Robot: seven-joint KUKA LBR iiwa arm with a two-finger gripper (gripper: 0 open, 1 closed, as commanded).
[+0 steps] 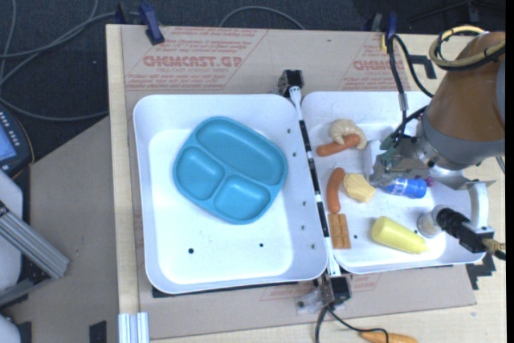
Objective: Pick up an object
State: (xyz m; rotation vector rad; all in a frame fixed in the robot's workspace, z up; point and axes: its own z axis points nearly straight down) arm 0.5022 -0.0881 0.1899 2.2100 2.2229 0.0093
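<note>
Objects for picking lie in the right-hand shallow white bin, spread across its floor. Nearest the camera, along the bin's front, a yellow tapered plastic piece lies on its side, and to its left a flat brown cracker-like bar sits close to the divider between the bins. A little farther back, a red-orange sausage-shaped toy lies lengthwise beside the divider, with a pale yellow wedge-shaped chunk just beside it on the right. A small blue and white bottle lies on its side near that chunk, directly under the arm's wrist. The grey two-finger gripper is low over the middle of this bin, just above the bottle and the wedge; I cannot tell how its jaws stand, nor whether anything is between them. Farther back, an orange carrot-like stick touches a cream lumpy cauliflower-like piece behind it. The left-hand white bin holds a light blue plastic plate with three compartments, resting slightly aslant near its middle. Both bins sit on a brown printed cardboard sheet covering the bench.
</note>
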